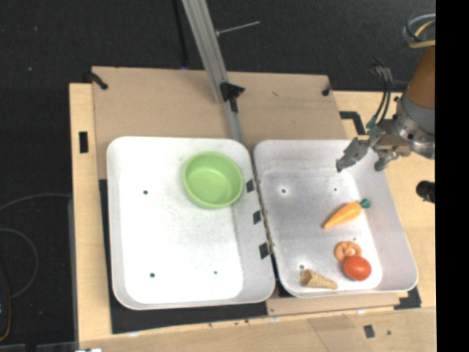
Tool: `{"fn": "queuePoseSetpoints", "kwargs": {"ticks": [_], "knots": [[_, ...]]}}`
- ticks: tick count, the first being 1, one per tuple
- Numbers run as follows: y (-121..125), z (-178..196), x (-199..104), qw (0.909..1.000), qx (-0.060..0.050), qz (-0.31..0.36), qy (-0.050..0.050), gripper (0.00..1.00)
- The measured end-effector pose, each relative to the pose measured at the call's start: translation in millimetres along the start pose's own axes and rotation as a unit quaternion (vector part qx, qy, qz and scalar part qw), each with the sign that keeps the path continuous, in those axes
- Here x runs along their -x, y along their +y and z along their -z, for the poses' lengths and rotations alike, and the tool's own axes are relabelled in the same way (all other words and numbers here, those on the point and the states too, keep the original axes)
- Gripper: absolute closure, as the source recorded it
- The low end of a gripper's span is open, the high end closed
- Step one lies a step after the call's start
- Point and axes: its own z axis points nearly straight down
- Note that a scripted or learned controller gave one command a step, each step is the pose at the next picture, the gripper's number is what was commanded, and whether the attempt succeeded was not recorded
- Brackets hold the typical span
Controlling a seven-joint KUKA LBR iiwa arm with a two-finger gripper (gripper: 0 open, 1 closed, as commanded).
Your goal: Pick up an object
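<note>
My gripper (363, 163) hovers over the far right part of the right bin (308, 160), open, with nothing between its fingers. An orange carrot (344, 213) with a green tip lies just below it, apart from the fingers. Nearer the front of the same bin are a small orange piece (345, 250), a red tomato (357, 269) touching it, and a tan cone (317, 279). A green bowl (212, 180) sits upright in the far part of the left bin (146, 270).
A grey metal post (209, 42) slants up from the far edge between the bins. The bins' touching rims (262, 218) form a low ridge in the middle. The tan bench (161, 101) shows beyond the bins.
</note>
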Motion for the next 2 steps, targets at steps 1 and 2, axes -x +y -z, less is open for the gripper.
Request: {"fn": "queuePoseSetpoints", "kwargs": {"ticks": [1,2], "knots": [[0.0,0.1,0.1,1.0000,0.000,0.000,0.000,0.00],[-2.1,-58.8,5.6,1.0000,-0.001,-0.002,-0.001,0.00]]}}
